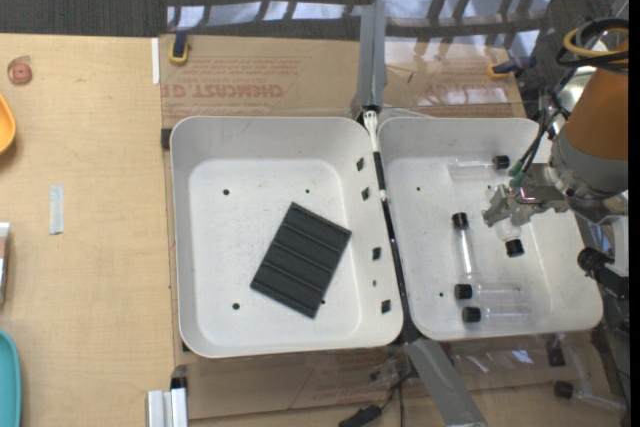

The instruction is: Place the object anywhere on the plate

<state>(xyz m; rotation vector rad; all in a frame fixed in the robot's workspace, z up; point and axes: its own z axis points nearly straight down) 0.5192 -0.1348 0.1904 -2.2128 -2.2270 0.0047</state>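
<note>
Both bins, the left bin (200, 315) and the right bin (420, 140), are white, and a ribbed black plate (301, 259) lies in the left one. Clear tubes (464, 255) with black caps lie in the right one, by the grey arm's orange band (605, 110). The table (85, 215) is pale tan wood.

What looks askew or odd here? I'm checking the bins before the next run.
The dark ribbed plate lies rotated in the left bin, not square to its walls. In the right bin, clear tubes with black caps lie scattered at different angles near the claw. Nothing looks spilled or broken.
</note>
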